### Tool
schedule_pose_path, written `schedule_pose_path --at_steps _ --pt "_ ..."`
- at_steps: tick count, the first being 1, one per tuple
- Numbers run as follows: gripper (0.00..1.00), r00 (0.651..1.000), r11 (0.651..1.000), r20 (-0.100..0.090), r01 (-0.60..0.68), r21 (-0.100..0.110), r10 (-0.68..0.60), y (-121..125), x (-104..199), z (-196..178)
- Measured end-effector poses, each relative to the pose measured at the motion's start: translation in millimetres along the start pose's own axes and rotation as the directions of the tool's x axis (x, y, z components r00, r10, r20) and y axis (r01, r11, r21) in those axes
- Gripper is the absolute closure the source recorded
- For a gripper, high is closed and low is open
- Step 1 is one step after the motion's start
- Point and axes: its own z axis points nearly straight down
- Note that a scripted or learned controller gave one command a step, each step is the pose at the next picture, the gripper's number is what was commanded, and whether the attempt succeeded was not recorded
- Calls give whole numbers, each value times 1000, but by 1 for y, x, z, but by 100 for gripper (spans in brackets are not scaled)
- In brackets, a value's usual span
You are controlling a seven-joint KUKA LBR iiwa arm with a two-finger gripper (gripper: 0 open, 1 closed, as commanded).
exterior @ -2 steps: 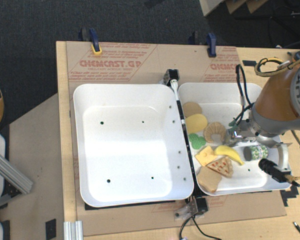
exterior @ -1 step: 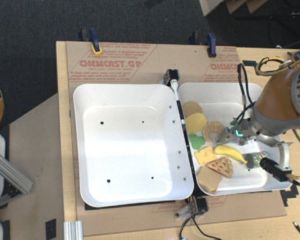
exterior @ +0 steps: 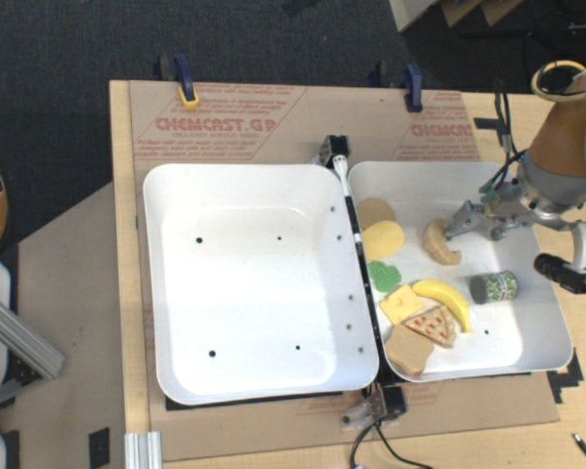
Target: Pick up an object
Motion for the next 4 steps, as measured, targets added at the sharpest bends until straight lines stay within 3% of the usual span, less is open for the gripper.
schedule_pose_path --at_steps 1,2,3,4 --pt "0 1000 1000 11 6 -12 -6 54 80 -52" --pt "0 1000 1000 6 -3 9 3 -36 85 5" --pt "0 1000 1000 11 5 -12 -4 49 111 1" --pt "0 1000 1000 8 -2 4 2 -18 127 2"
